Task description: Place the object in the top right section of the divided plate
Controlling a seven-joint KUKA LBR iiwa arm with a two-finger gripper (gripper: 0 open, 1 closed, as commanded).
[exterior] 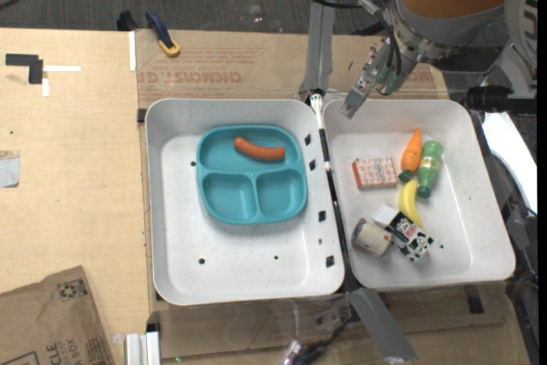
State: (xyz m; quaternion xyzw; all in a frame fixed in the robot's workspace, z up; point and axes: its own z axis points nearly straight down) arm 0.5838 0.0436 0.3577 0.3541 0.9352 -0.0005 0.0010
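A teal divided plate lies in the left white bin. It has one wide section at the top and two smaller ones below. An orange-brown sausage rests in the wide top section, right of its middle. My gripper hangs over the top left corner of the right bin, close to the divider between the bins, and nothing is visibly held in it. The sausage and plate lie well to its left.
The right bin holds a carrot, a green bottle, a red-and-white box, a banana, a small can and a black-and-white carton. A grey post stands behind the divider.
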